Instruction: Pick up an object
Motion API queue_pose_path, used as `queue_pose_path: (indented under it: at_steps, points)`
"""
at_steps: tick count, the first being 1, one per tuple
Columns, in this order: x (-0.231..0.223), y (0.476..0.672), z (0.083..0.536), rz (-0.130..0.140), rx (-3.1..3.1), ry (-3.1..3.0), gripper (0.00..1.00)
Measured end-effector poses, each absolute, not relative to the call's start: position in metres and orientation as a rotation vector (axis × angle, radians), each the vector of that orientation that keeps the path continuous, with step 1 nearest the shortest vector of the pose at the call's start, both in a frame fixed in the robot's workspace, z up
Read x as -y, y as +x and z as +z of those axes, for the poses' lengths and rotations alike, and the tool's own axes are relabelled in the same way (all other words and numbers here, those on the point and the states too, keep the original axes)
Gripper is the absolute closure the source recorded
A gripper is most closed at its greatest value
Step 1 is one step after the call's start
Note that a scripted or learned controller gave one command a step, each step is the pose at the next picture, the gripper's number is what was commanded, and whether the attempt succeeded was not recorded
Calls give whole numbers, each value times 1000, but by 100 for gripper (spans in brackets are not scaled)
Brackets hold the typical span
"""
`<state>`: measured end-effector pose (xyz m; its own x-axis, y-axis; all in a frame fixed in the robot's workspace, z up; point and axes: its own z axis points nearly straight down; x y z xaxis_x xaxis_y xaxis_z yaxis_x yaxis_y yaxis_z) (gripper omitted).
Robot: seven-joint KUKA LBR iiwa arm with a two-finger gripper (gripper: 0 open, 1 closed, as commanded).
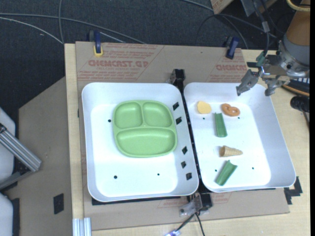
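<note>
My gripper (257,87) hangs open over the far right corner of the right bin (268,132), its two fingers spread apart with nothing between them. Below and left of it lie an orange pretzel-like piece (230,110) and a yellow round piece (204,107). A green stick (220,124) lies mid-bin, a tan cone (230,151) beneath it, and another green piece (226,173) near the front edge.
The left bin (98,176) holds a green divided plate (144,128). Black clips (183,151) run along the seam between the bins. Blue clamps (98,44) hold the cardboard base at the back.
</note>
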<state>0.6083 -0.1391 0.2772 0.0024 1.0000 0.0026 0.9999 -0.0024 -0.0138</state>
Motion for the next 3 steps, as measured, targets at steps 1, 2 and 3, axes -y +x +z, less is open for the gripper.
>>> queue_pose_path:
  at_steps: [1,2,3]
  points:
    - [139,610,285,0,2221,-2220,0]
    - [147,606,229,6,2216,-2218,0]
    - [148,608,166,4,2217,-2218,0]
